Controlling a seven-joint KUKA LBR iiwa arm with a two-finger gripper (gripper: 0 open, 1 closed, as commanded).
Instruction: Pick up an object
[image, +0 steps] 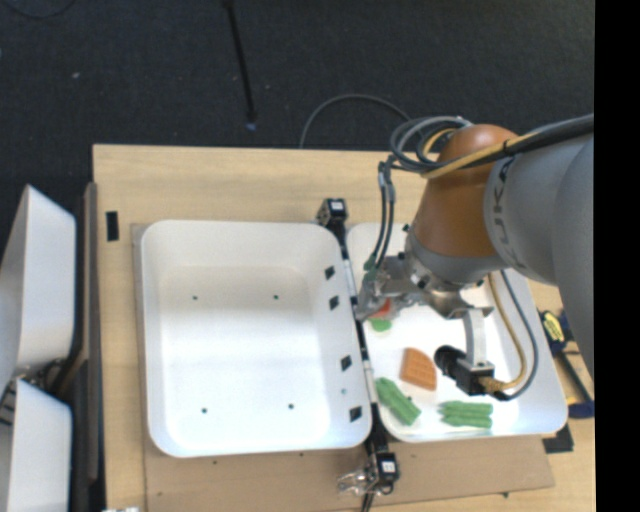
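My gripper (383, 297) hangs low over the left side of the right bin (545, 412), close to the wall between the two bins. Just below it lies a small green piece (381, 323), partly covered by the gripper. An orange wedge (420, 369) lies in the middle of that bin. A green ridged piece (399, 401) sits at the bin's front left and another green piece (466, 413) at the front. The wrist and its orange band (455, 205) hide the back of this bin.
The left bin (240, 330) stands beside the right one, divided from it by a rim with black clips (345, 330). A black fitting with cables (462, 370) hangs off the arm over the right bin. White boxes (35, 290) stand at the far left.
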